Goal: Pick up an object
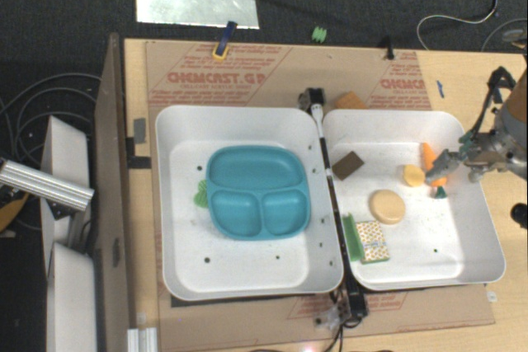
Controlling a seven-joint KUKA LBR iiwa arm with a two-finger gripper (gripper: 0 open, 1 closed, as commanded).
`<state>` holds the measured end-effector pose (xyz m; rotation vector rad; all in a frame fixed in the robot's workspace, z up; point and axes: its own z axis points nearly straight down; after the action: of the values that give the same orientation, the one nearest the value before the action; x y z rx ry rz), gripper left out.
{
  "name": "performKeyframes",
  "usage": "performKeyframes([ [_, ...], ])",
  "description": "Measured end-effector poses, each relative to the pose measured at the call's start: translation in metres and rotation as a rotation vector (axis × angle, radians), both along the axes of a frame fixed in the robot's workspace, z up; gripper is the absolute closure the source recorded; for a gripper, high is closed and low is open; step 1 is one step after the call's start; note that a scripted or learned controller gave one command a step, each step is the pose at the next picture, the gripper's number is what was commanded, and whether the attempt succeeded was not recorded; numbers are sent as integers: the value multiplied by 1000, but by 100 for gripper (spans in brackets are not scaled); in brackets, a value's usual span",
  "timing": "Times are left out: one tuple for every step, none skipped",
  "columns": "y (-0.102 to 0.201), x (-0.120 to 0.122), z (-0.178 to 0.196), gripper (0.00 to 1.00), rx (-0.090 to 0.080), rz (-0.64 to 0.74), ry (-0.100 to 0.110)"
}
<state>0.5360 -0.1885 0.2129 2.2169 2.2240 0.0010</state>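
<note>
The bench (272, 66) carries 2 shallow white bins set side by side, their inner walls touching along a dark seam.

The left bin (177, 177) holds a teal divided plate (257, 192) with 3 compartments, 1 wide one along its far side and 2 smaller ones along its near side. The plate lies flat near the middle of the bin. A small green object (200, 194) peeks out from under the plate's left rim, mostly hidden.

The right bin (474, 251) holds the loose pieces. A patterned sponge with a green edge (368, 241) lies by the bin's left wall, toward the near side. A round tan disc (387, 206) sits just beyond it, close to the middle. A dark brown block (347, 165) rests tilted near the left wall, further back. A small yellow piece (413, 175) lies right of the disc, and a slim orange piece (427, 153) sits just behind it.

The arm (511, 124) reaches in over the right wall of the right bin. The gripper (440, 177) is low over the bin floor, just right of the yellow piece. Whether the gripper is spread or closed cannot be told, since orange and green bits at its tip blur together.
</note>
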Motion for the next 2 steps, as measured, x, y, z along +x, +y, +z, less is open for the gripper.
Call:
performKeyframes([
  [-18, 56, -66, 0, -2, 4, -2],
  [-18, 72, -127, 0, 0, 3, -5],
])
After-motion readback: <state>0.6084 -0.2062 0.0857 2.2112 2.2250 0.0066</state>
